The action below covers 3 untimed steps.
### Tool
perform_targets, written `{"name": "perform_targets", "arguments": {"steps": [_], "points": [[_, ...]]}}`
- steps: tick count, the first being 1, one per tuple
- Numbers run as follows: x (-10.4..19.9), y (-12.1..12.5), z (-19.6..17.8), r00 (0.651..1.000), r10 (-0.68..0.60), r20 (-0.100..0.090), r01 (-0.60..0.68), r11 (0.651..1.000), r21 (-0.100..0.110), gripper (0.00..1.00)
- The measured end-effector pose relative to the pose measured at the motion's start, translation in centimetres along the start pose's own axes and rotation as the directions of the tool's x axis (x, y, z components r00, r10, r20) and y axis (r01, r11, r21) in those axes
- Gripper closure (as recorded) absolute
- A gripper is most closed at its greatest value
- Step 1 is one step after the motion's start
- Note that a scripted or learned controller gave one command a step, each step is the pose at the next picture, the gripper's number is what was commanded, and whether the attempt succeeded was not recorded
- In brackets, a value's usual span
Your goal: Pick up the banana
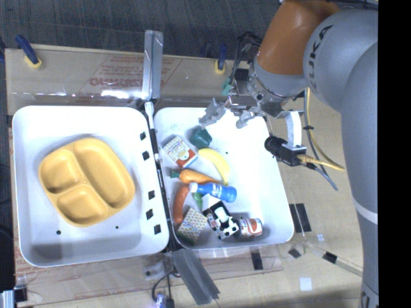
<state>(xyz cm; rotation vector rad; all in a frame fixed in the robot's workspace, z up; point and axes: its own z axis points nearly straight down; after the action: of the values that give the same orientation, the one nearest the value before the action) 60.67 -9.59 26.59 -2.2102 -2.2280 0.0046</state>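
Yellow banana (216, 162) in right bin (273, 191), below the hand (227, 115), fingers spread open, holding nothing

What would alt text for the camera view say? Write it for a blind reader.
A grey arm's end effector, fingers spread, hangs above the right bin, up and right of a yellow banana lying among small toys. The left bin holds a yellow divided plate.
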Motion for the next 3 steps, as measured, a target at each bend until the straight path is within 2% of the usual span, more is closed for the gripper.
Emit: {"name": "perform_targets", "arguments": {"steps": [1, 2, 3], "points": [[-3.9, -2.8, 16.2, 0.970, 0.243, 0.001, -0.243, 0.970, -0.017, 0.00], [-4.1, -2.8, 15.1, 0.971, 0.240, 0.003, -0.240, 0.971, -0.018, 1.00], [-4.0, -2.8, 15.1, 0.971, 0.240, 0.003, -0.239, 0.971, -0.018, 0.00]]}}
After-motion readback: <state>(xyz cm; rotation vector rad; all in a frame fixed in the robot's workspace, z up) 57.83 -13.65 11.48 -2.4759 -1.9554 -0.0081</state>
